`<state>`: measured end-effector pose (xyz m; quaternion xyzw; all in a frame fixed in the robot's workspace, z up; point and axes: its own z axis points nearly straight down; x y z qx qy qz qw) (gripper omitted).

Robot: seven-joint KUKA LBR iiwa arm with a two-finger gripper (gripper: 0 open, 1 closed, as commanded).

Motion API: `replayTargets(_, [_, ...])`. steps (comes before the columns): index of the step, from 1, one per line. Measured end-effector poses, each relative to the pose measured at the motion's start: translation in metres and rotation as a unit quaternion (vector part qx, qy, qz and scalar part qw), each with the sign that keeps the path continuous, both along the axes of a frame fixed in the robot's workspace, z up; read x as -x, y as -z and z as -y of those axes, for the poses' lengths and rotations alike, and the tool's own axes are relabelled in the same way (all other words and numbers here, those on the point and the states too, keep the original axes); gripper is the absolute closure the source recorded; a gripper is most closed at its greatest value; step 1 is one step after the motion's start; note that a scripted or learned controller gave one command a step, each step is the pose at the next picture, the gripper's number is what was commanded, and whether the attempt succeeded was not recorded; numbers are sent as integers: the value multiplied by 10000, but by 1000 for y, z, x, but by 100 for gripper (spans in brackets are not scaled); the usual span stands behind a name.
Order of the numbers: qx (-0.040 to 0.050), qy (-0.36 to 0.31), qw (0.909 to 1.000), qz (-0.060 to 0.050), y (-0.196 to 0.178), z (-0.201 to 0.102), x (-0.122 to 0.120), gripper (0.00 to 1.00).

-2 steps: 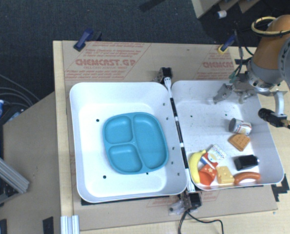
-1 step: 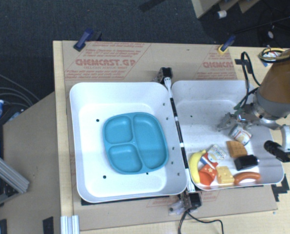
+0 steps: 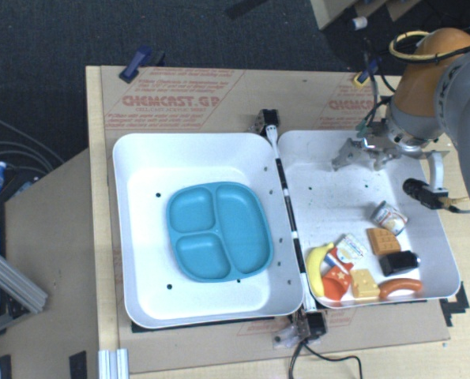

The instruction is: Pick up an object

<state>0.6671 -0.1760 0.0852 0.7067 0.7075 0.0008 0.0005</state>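
Small objects lie heaped in the front right corner of the right bin (image 3: 298, 150): a yellow banana (image 3: 317, 264), a red piece (image 3: 335, 286), a tan block (image 3: 364, 283), an orange-red sausage (image 3: 399, 289), a black block (image 3: 398, 261), a brown cracker (image 3: 383, 241), a silvery wrapper (image 3: 388, 215) and a white packet (image 3: 351, 249). My gripper (image 3: 365, 158) hangs over the far end of that bin, well behind the heap. It is open, with nothing between its fingers.
In the left bin (image 3: 132, 212) rests a blue divided plate (image 3: 219, 230). A black ridge (image 3: 286, 204) separates the bins. The grey arm with its orange band (image 3: 432, 77) comes in from the upper right, and a black cable (image 3: 428, 196) hangs beside the right bin's rim.
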Motion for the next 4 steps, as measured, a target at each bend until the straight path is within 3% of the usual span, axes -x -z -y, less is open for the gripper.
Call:
replayTargets(1, [0, 5, 10000, -17, 0, 5, 32, 0])
replayTargets(2, [1, 7, 10000, -6, -10, 5, 31, 100])
replayTargets(3, [1, 7, 10000, -8, -10, 5, 32, 0])
replayTargets(4, [5, 1, 10000, -1, 0, 7, 0, 0])
